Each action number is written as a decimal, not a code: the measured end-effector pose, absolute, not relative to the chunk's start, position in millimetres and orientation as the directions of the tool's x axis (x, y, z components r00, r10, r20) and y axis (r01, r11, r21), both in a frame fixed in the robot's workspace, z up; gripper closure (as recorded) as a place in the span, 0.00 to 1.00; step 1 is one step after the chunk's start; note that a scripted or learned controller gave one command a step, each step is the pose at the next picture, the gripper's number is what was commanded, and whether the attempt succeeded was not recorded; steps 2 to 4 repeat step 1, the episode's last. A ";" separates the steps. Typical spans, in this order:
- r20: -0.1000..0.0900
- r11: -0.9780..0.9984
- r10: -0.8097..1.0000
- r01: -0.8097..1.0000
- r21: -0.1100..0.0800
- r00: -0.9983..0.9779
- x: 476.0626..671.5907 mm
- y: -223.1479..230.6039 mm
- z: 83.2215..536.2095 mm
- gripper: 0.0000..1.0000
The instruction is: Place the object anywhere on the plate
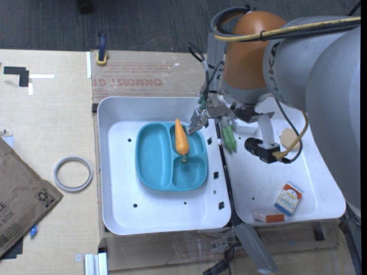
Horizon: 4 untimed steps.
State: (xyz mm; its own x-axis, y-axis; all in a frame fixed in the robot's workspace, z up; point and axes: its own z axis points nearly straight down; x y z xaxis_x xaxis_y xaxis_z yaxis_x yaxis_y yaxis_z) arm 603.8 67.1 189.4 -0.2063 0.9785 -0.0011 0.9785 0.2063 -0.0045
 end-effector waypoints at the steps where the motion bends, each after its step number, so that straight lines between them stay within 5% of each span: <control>1: 0.000 0.271 0.963 0.963 -0.005 -0.271 541.8 71.9 189.7 0.00; 4: 0.000 0.271 0.963 0.963 -0.005 -0.271 541.8 71.9 189.7 0.00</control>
